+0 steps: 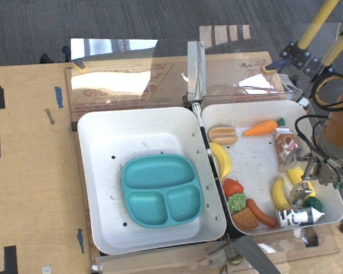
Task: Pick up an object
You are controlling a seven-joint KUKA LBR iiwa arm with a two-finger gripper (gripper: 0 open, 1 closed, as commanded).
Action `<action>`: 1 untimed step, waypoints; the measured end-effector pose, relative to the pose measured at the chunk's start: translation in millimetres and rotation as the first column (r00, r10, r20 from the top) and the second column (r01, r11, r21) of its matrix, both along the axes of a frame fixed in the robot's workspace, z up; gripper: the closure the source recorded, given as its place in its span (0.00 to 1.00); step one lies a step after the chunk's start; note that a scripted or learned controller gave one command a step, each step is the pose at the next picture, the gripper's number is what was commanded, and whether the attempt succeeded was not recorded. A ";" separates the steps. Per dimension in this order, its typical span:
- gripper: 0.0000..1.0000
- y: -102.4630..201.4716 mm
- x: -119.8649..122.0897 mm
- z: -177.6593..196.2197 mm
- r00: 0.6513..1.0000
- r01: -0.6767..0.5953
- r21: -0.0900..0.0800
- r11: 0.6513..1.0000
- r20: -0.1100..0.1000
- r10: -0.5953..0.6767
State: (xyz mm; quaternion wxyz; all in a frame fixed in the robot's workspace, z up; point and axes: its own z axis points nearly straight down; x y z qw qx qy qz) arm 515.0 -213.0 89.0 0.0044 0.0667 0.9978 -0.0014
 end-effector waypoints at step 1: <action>0.00 21.9 7.5 0.3 1.000 0.022 0.000 1.000 0.002 -0.022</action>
